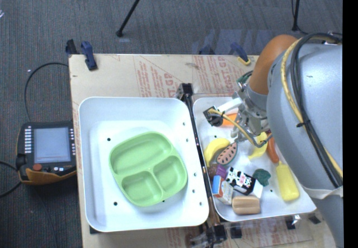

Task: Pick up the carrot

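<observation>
I see the arm [305, 112] filling the right side, bent down over the right bin [305, 203]. The left bin [95, 129] holds a green tray [147, 168] with three sections. My gripper [244, 128] hangs low at the far end of the right bin; I cannot tell how it is set. The carrot [272, 151] lies just to its right, partly under the arm, apart from the gripper. Nearer me sit a yellow bottle [286, 181], a banana [216, 148] touching a melon slice [226, 154], a tan block [246, 205] and a dark green piece [262, 176]. A pendant [47, 150] rests on the floor at left.
</observation>
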### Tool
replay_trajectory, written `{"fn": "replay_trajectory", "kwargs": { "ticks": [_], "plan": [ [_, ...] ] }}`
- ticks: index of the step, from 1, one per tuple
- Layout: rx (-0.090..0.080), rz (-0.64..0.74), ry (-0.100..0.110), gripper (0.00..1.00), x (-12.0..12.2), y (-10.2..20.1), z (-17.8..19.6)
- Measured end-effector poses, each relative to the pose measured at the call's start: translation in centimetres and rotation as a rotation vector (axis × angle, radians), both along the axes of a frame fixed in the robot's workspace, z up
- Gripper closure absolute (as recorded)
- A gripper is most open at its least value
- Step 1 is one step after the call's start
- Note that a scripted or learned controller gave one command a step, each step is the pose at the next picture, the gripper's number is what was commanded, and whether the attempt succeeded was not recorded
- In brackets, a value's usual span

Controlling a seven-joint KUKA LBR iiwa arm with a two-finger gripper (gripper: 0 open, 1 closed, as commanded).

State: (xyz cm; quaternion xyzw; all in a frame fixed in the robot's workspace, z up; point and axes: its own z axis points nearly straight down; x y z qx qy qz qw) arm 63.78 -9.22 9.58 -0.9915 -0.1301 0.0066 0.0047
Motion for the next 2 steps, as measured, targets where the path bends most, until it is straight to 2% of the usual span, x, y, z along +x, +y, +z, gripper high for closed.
{"fn": "replay_trajectory", "kwargs": {
  "ticks": [1,2],
  "plan": [
    [0.001,0.002,0.001,0.00,0.0,0.1,-0.1],
    [-0.002,-0.066,-0.004,0.00,-5.4,1.1,-1.0]
  ]
}}
